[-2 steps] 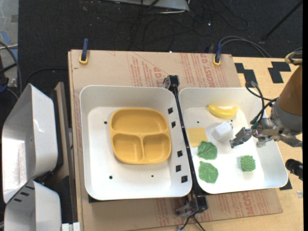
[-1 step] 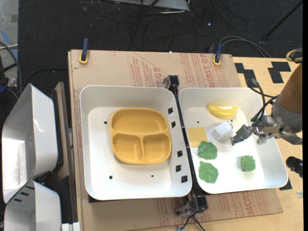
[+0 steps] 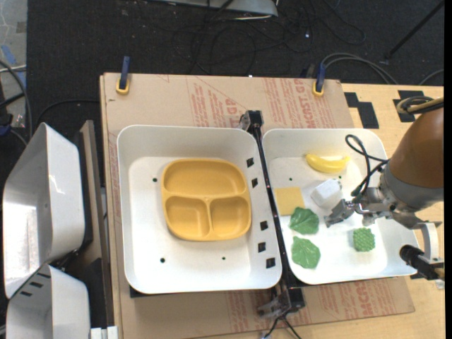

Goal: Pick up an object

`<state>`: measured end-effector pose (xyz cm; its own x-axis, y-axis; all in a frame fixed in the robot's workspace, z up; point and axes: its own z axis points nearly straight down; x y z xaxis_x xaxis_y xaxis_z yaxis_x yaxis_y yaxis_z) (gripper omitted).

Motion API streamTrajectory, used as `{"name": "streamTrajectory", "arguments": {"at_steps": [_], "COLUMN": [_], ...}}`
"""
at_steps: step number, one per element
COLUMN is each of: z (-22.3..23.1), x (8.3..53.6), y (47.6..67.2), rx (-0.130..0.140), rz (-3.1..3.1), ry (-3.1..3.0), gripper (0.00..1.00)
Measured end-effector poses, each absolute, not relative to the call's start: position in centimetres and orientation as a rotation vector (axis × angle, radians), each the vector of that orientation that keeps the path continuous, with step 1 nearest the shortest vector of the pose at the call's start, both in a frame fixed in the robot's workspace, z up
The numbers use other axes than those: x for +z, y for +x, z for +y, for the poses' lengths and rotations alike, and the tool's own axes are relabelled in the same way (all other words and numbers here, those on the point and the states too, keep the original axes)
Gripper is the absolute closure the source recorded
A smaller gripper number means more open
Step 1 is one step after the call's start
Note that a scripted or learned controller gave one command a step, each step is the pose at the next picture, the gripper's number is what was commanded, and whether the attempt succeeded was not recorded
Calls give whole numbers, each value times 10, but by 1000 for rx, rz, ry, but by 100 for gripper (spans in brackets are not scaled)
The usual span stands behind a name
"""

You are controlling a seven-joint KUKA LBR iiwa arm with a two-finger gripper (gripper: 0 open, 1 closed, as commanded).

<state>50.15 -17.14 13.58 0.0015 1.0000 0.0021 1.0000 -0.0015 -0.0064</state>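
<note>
The right bin (image 3: 367, 143) holds several small objects. A yellow banana (image 3: 327, 162) lies near its far wall, and a pale yellow square slice (image 3: 287, 200) rests by the divider. A white-grey block (image 3: 326, 192) sits in the middle. Two green leafy pieces (image 3: 305, 221) (image 3: 306, 252) lie toward the front, with a small green textured piece (image 3: 364, 240) to their right. My gripper (image 3: 349, 211) hangs low over the bin's middle, just right of the white-grey block and above the textured piece. I see nothing held in it.
The left bin (image 3: 134, 189) contains a yellow three-compartment tray (image 3: 206, 198). The arm's grey body and orange band (image 3: 424, 147) cover the right bin's right side. A black cable (image 3: 357, 147) loops above the gripper. White tubs (image 3: 35, 210) stand off the bench at left.
</note>
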Motion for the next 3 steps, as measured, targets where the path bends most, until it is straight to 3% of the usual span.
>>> {"name": "streamTrajectory", "arguments": {"at_steps": [1,2,3], "z": [-171,-171,-168], "x": [89,102,164], "y": [501,502,508], "rx": [3,0,-5], "rz": [-2217,-2217,-2230], "ry": [-2220,-2225,-2222], "gripper": [0,100,100]}}
